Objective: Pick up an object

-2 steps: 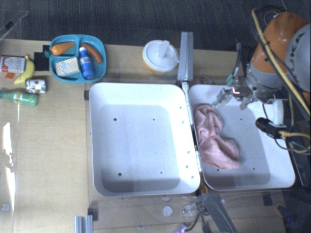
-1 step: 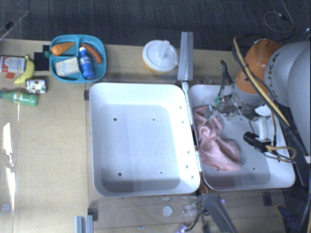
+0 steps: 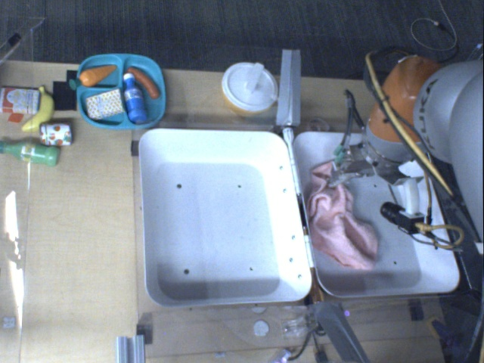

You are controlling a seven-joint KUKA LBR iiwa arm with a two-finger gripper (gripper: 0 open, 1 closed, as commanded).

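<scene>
A crumpled pink cloth lies along the left side of the right white bin. My gripper hangs low over the cloth's upper end, at or very near the fabric, reaching in from the grey arm with its orange band at the upper right. The wrist body and its cables hide the point of contact. No object can be seen lifted off the bin floor.
The left white bin sits beside the right one. Behind the bins stand a white lidded cup and a blue divided tray of toy food. A banana, a small can and a green bottle lie at the far left.
</scene>
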